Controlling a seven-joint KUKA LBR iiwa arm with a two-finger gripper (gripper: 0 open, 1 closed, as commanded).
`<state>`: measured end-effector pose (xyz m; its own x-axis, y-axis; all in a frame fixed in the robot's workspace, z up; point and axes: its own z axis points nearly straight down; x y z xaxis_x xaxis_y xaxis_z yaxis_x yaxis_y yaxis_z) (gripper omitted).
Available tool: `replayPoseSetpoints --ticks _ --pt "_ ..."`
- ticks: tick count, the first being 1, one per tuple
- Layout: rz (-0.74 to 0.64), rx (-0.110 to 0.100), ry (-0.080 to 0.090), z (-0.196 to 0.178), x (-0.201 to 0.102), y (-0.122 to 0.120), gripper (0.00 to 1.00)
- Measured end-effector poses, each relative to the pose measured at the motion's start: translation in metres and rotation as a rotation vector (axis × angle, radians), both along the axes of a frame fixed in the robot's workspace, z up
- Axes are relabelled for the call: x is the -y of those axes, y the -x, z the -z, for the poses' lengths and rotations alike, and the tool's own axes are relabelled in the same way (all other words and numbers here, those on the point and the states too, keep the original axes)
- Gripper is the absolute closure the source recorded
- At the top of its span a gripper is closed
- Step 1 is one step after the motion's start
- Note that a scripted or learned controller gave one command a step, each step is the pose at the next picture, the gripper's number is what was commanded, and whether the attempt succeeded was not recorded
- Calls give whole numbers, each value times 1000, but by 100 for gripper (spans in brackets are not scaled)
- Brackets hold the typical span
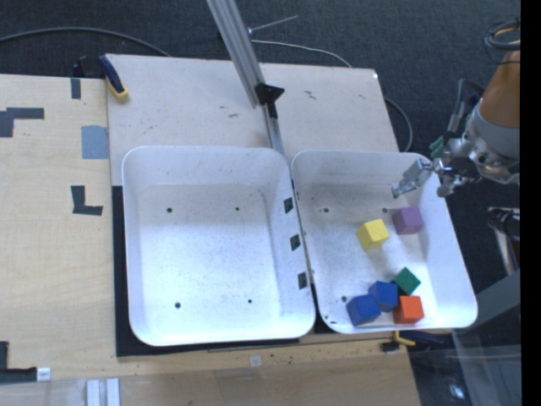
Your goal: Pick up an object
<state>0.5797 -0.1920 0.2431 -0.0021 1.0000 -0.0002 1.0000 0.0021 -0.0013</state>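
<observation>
The arm is reaching in from the right, its orange band showing above the wrist at the frame's edge. The gripper (427,176) is hanging over the upper right corner of the right bin (355,161), above the rim area. One grey finger is pointing down and left toward the bin floor, a darker one is sitting beside it, and there is a gap between them with nothing in it, so the hand is standing open and carrying nothing.

Taking the right bin as the landmark, all the blocks are lying inside it. The purple block (409,219) is resting near its right wall, just below the gripper. The yellow block (373,233) is sitting just left of the purple one, toward the bin's middle. Down in the bin's lower right corner a cluster is gathering: the green block (407,280) is at the top of it, the orange block (410,309) is just below the green, and two blue blocks (374,303) are lying touching each other just left of the orange.

The left bin (135,227) is sitting directly beside the right bin, their walls touching. A metal rail (237,36) is slanting up from where the two bins meet at the back.
</observation>
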Motion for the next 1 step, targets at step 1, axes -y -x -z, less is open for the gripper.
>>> replayPoseSetpoints --ticks 1 --pt "0 -4 -2 39 -26 16 0"
